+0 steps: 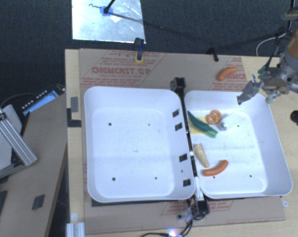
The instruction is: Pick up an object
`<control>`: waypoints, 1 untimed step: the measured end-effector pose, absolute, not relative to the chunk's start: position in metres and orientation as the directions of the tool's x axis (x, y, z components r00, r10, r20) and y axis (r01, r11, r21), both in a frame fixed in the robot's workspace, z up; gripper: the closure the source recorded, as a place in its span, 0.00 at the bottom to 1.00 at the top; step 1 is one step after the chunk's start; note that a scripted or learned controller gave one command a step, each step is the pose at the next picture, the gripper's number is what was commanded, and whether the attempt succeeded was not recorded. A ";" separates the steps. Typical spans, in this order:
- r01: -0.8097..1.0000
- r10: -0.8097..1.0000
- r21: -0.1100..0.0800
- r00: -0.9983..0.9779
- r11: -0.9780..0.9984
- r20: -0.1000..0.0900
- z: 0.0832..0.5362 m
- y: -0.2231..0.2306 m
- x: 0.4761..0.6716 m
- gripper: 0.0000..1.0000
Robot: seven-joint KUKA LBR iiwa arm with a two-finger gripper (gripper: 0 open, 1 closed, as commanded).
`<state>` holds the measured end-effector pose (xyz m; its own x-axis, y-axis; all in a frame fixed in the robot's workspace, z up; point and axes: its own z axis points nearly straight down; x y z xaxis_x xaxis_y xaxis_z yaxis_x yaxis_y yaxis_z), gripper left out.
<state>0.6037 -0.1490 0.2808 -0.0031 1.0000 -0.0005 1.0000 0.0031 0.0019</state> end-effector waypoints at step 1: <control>1.000 1.000 -0.006 -0.012 0.013 0.005 0.187 -0.059 0.620 0.00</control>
